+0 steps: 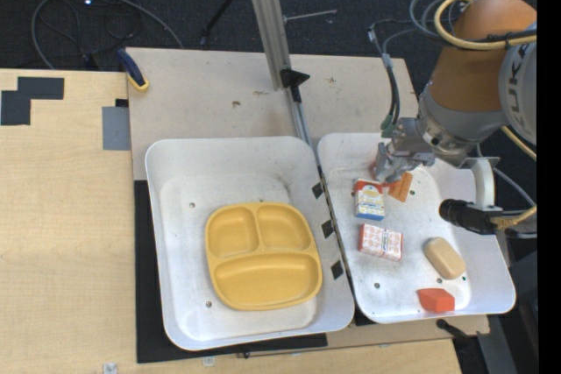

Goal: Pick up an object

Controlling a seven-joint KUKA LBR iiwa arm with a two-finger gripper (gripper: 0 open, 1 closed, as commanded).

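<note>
Tool (390, 166) low over the right bin (491, 293).
It hangs above a small carton (370, 201); I cannot tell its grip.

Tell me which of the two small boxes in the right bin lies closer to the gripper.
The blue-and-white box, just below the gripper. The red-and-white box lies farther down the bin.

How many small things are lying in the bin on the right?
5: a blue-white carton, an orange piece beside it, a red-white box, a tan block and a red piece. The end effector may hide more.
</note>
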